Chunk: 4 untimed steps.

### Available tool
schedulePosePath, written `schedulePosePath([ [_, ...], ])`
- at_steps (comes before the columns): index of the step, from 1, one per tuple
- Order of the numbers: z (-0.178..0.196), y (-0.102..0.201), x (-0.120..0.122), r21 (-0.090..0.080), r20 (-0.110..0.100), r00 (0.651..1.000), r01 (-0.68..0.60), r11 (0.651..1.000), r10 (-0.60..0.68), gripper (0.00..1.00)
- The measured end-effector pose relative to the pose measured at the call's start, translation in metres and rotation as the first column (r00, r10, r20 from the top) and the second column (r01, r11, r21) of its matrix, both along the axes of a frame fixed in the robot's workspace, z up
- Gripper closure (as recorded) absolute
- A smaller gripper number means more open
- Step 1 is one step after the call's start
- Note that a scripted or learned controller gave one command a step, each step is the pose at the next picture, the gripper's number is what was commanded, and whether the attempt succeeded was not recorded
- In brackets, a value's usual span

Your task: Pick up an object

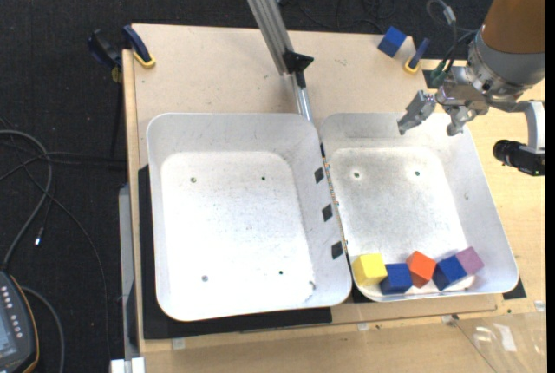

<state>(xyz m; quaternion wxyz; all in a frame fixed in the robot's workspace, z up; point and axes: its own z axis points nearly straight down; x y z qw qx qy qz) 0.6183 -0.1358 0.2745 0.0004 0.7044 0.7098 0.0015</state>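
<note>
Overhead, gripper (436, 113) spread wide and holding nothing above the right bin's (486, 189) far edge, yellow block (370, 267), two blue blocks (397, 278), orange block (421, 266), purple block (470, 259) huddled along its near edge, another blue cube (393, 41) on the bench's far right corner

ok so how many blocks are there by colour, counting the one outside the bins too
yellow block: 1
blue blocks: 3, two in the right bin and one on the bench
orange block: 1
purple block: 1
total: 6 blocks
</note>
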Motion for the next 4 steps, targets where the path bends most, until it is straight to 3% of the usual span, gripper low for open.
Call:
schedulePosePath([
  [1,-0.042,0.029,0.033,-0.001,-0.004,1.000,0.001,1.000,-0.001,0.00],
  [2,0.042,0.030,-0.018,-0.003,0.006,1.000,0.009,1.000,-0.009,0.00],
  [3,0.048,0.045,0.014,-0.002,0.002,1.000,0.002,1.000,-0.002,0.00],
  [4,0.053,0.071,0.060,-0.002,0.002,1.000,0.002,1.000,-0.002,0.00],
])
